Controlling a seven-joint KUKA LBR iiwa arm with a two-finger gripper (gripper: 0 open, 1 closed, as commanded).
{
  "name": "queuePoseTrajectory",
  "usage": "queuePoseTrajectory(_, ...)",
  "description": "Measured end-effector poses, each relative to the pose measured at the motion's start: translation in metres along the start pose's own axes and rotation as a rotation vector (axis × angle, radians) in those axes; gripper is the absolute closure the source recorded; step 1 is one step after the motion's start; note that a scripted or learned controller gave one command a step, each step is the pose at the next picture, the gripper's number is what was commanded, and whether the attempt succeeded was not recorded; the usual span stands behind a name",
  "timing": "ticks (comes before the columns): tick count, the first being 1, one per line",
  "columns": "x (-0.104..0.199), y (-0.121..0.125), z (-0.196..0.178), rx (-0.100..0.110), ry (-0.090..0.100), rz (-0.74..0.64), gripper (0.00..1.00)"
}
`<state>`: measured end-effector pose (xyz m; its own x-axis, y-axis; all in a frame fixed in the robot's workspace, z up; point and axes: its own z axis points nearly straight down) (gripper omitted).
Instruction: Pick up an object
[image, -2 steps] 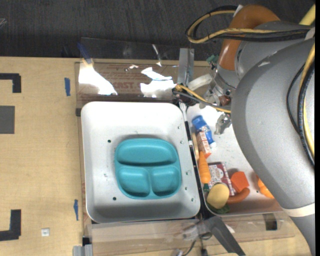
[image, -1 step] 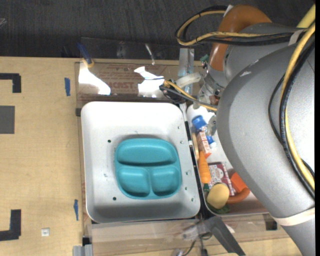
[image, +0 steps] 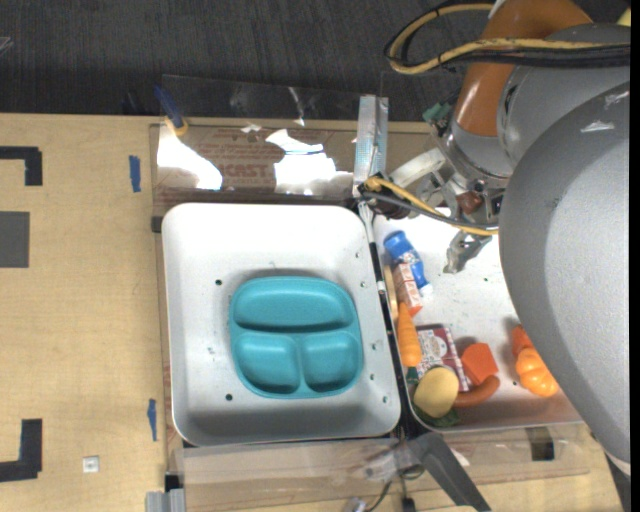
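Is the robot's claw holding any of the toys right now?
No, nothing sits between its fingers. The gripper hangs over bare white floor in the right bin, apart from the blue-capped tube beside it.

Free room and obstacles in the two bins

In the right bin (image: 470, 290) the white floor is lying bare in the middle, while the tube (image: 405, 262), carrot (image: 408, 338), packet (image: 437, 350) and potato (image: 436, 391) are crowding the left wall. The grey arm (image: 570, 270) is covering the right part. The teal tray (image: 296, 334) is taking the left bin (image: 190, 240) centre.
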<state>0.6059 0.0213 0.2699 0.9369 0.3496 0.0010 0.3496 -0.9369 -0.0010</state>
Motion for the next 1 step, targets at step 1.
queuePoseTrajectory(1,0.0377,0.0399,0.0234,0.0,-0.002,0.146,0.0)
